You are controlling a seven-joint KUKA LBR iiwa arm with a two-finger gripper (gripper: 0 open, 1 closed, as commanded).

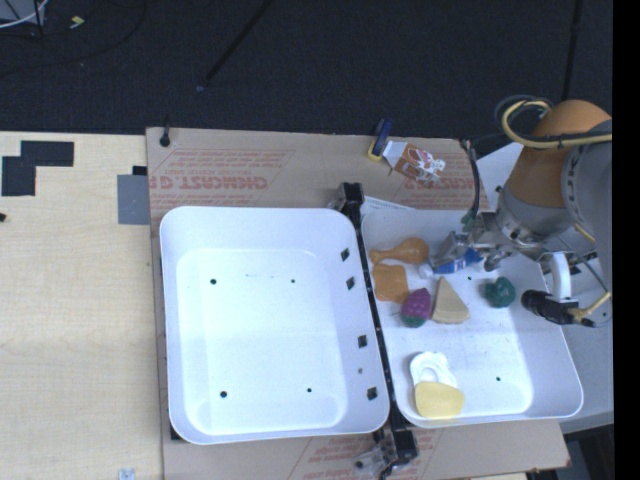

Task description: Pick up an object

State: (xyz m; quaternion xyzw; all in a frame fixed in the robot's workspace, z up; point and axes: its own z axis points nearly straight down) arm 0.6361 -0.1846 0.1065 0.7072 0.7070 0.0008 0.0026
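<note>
One arm [560,168] reaches in from right, bent low over right bin [545,388]; tool [470,253] sits at bin's upper part, beside blue-white object [450,263]. Tool state: cannot tell. Orange, purple, tan, green pieces cluster nearby; yellow piece [438,400] at near edge.

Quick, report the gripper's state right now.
Gripper: low over the right bin, near the blue object; open or shut cannot be told from this view.
</note>
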